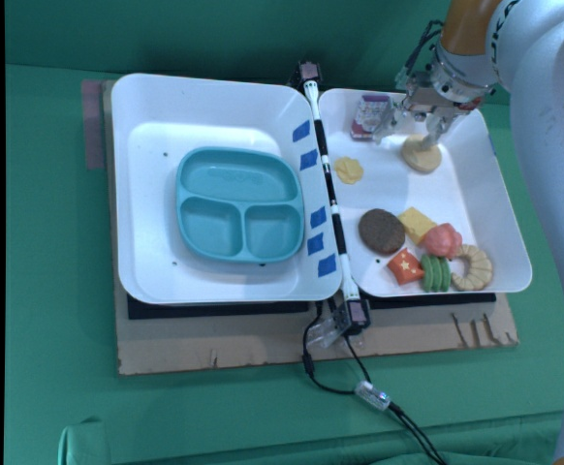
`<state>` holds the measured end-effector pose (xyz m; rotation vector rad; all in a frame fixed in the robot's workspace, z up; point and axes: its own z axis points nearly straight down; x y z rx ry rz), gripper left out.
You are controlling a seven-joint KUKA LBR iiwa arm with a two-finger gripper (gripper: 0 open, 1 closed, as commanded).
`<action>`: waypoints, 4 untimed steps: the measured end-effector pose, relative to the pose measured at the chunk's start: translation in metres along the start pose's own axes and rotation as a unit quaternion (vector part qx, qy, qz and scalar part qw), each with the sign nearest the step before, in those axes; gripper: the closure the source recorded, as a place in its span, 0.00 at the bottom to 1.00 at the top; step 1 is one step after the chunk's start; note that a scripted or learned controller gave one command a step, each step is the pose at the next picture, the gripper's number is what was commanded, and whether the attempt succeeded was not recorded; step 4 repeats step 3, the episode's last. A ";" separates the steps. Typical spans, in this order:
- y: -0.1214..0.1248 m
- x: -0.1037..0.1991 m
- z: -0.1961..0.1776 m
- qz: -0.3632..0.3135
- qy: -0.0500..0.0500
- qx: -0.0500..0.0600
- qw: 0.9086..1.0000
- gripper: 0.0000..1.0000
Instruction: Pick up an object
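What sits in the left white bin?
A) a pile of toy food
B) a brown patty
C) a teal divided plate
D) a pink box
C: the teal divided plate lies in the left bin, while the toy food is in the right bin.

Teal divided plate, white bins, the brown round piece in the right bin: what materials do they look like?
Teal divided plate: likely moulded plastic, smooth, soft sheen, rounded compartment walls. White bins: probably thin formed plastic, glossy, rolled rims. Brown round piece: looks like a toy-food patty, matte, plastic or rubber; can't tell which.
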<state>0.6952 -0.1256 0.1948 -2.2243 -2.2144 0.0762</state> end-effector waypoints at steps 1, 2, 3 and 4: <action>0.000 0.004 0.000 0.000 0.000 0.000 1.000 0.00; 0.000 0.011 0.000 0.000 0.000 0.001 1.000 0.00; 0.000 0.011 0.000 0.000 0.000 0.001 1.000 0.00; 0.000 0.011 0.000 0.000 0.000 0.001 1.000 0.00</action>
